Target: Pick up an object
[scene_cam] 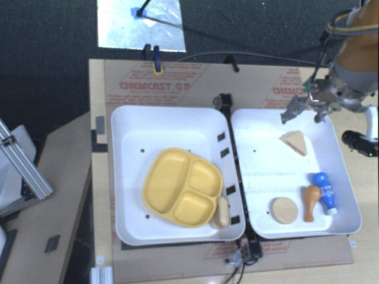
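Above the right bin (346,176), the hand (305,112) hangs spread.

Dark speckled carpet floor (47,52) spreads across the top and down the left side. A shiny square metal sheet (141,15) lies flat on it, catching the light, with a thin black rod slanting across. The pale wooden bench top (98,87) carries a brown cardboard sheet with red lettering (155,84). At far left, a ribbed aluminium rail (23,164) runs diagonally.
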`<state>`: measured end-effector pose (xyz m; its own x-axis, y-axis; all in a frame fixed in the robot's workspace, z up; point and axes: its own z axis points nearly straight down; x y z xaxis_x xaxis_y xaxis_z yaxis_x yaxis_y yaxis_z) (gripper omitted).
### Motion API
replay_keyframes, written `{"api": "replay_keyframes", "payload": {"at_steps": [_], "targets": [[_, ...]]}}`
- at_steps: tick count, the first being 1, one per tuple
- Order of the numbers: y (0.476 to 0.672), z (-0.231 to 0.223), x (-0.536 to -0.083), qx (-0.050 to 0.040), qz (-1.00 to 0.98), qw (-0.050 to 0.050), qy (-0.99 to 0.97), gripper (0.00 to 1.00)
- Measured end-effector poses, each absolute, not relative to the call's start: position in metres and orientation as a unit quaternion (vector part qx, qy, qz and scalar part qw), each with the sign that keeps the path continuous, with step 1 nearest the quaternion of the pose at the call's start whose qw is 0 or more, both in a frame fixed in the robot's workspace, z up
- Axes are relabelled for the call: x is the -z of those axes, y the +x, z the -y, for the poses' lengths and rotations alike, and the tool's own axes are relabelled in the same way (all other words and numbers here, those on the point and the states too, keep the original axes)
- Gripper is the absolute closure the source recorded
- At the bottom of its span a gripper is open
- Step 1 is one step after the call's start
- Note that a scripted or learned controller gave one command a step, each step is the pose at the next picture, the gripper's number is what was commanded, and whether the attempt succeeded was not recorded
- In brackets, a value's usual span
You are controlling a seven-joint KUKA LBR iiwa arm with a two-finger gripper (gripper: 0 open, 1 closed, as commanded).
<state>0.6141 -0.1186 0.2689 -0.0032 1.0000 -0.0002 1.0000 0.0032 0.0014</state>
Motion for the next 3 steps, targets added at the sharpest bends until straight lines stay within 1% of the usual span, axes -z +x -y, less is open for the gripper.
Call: {"api": "replay_keyframes", "payload": {"at_steps": [1,2,3], "targets": [[0.623,0.113,-0.218,0.0004,-0.709,0.000,0.705,0.00],[0.622,0.111,-0.155,0.0009,-0.708,-0.001,0.706,0.00],[0.623,0.114,-0.113,0.0005,-0.707,0.000,0.707,0.00]]}}
